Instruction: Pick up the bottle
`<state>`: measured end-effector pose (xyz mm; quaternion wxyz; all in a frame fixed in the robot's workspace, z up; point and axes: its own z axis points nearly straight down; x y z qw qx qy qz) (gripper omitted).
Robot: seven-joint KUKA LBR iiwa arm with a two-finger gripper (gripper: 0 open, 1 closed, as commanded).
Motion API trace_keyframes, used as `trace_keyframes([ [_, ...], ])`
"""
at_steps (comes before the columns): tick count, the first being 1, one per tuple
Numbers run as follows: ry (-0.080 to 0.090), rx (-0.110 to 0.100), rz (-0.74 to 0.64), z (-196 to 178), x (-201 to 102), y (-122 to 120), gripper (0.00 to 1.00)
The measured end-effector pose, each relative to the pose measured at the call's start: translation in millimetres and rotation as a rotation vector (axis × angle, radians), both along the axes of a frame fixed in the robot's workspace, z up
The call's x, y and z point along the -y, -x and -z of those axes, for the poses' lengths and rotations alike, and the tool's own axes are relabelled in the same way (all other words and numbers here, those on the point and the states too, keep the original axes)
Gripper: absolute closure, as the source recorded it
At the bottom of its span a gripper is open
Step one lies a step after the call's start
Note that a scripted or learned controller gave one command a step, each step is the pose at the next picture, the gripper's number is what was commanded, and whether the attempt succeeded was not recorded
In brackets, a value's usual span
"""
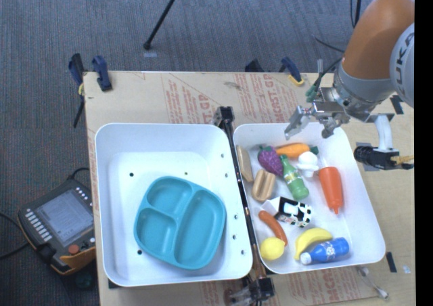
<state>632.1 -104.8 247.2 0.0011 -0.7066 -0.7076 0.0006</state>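
Left bin (108, 162): shallow white plastic, holding a blue three-compartment plate (180, 222).

Right bin (369, 210): crowded with toy food. The green plastic bottle (294, 179) lies tilted near the centre, its neck toward the far left, with a purple grape bunch (269, 161) and tan bread roll (264, 185) on its left. A white mushroom-like piece (308, 161) touches it on the right. An orange plastic carrot (331, 188) lies further right. Near edge: yellow lemon (272, 249), yellow banana (312, 238), and a blue-and-white bottle (327, 251) lying flat.

Grey two-finger gripper (312, 122) hangs over the bin's far rim, fingers spread wide, holding nothing.

Judgement: travel toward the near side, turn the fingers across the green bottle's long axis and straddle mid-body. Neighbours crowd the finger room.
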Motion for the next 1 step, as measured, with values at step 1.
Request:
trace_keyframes([
  [1, -0.001, 0.001, -0.063, 148.0, 17.3, 34.6, 0.00],
])
